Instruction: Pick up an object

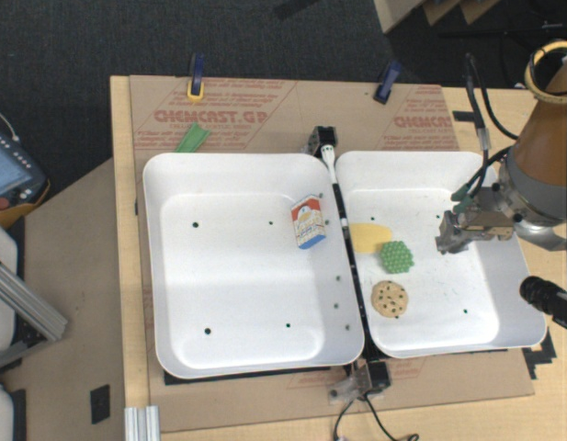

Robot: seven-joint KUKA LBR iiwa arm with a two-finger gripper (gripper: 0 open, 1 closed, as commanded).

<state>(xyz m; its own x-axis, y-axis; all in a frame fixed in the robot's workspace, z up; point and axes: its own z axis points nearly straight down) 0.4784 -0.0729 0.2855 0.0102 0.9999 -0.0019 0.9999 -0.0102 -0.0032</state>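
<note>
In the right bin [467,324] lie a yellow wedge [368,236], a green bumpy ball [396,256] and a round cookie [389,299], all near its left wall. A small milk carton [307,221] rests in the left bin [237,338], near its right wall. My gripper [451,238] hangs over the middle right of the right bin, to the right of the green ball and apart from it. Nothing shows between its fingers.
A black divider strip [342,237] runs between the two bins. Blue clamps [196,79] hold the cardboard sheet at the back, and a green strip [191,138] lies on it. Cables [476,108] run down to the wrist at the right.
</note>
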